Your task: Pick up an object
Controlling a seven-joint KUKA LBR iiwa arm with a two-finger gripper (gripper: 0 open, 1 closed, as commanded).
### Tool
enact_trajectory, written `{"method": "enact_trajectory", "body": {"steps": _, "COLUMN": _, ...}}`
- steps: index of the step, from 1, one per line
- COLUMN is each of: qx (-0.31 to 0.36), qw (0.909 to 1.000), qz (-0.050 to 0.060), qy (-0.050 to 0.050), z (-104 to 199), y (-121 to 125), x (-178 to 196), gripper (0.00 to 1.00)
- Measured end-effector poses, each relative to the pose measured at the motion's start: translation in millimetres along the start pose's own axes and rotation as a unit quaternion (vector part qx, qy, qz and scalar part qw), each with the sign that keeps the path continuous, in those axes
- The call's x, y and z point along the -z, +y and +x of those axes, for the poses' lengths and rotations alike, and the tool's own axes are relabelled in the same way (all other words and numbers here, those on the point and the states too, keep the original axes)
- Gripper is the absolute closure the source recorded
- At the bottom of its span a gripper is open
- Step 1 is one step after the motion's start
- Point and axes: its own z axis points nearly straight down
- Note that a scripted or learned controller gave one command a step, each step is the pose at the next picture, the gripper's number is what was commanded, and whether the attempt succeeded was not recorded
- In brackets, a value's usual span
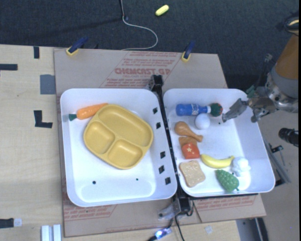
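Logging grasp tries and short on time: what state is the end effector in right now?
End effector: open, holding nothing, at the right bin's upper right edge, near the blue bottle.

Grey arm (283, 82), orange band (291, 59) above wrist, dark metal jaws.

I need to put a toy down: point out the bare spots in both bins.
Left bin: bare floor along the near edge, in front of the yellow divided plate. Right bin: open patch right of the drumstick, above the banana. Crowded: right bin's left side and near corner.
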Motion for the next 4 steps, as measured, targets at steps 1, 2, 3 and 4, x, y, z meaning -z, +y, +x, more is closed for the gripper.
{"method": "enact_trajectory", "body": {"steps": 1, "qx": 0.002, "qw": 1.0, "qz": -0.006, "qy": -0.001, "z": 0.4, "y": 2.6, "x": 7.6, "gripper": 0.0}}
{"method": "enact_trajectory", "body": {"steps": 2, "qx": 0.002, "qw": 1.0, "qz": -0.003, "qy": -0.001, "z": 3.1, "y": 5.8, "x": -56.7, "gripper": 0.0}}
{"method": "enact_trajectory", "body": {"steps": 3, "qx": 0.002, "qw": 1.0, "qz": -0.003, "qy": -0.001, "z": 9.0, "y": 9.4, "x": -119.8, "gripper": 0.0}}
{"method": "enact_trajectory", "body": {"steps": 4, "qx": 0.001, "qw": 1.0, "qz": -0.008, "qy": -0.002, "z": 8.8, "y": 11.3, "x": -148.6, "gripper": 0.0}}
